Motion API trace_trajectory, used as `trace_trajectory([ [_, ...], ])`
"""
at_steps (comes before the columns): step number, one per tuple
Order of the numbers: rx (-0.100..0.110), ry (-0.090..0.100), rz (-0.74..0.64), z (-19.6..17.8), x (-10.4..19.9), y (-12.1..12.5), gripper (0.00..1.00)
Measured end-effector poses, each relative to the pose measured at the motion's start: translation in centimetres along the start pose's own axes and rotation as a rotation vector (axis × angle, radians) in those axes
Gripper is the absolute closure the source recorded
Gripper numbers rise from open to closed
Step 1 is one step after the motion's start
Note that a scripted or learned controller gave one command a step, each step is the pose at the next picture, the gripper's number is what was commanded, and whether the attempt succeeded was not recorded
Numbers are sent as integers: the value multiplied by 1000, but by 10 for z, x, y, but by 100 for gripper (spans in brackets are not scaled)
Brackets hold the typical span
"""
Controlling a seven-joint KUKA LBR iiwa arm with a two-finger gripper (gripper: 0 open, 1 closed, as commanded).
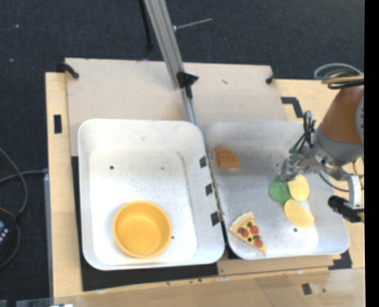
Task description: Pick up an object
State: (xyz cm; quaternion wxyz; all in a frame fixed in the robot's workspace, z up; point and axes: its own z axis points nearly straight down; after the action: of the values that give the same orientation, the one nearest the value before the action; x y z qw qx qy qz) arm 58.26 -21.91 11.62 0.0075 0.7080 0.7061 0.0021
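The gripper (290,169) hangs low in the right bin (253,139), just above a green disc (278,191) and a yellow piece (298,188); whether it grips anything cannot be told. Another yellow piece (299,213) lies nearer, a pizza slice (248,231) at the near left, a brown bun (227,158) farther left. A yellow bowl (142,228) sits in the left bin (112,146).

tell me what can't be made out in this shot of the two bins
- Gripper: too small and dark in the camera view to tell open from shut.
- Arm: cut off by the picture's right side.
- Green piece: partly covered by the yellow slice, so its shape is unclear.
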Motion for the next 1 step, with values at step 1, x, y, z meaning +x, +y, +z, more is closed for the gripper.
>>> trace_trajectory([
  [1, 12, 6, 2, -58, -4, -6, 100],
])
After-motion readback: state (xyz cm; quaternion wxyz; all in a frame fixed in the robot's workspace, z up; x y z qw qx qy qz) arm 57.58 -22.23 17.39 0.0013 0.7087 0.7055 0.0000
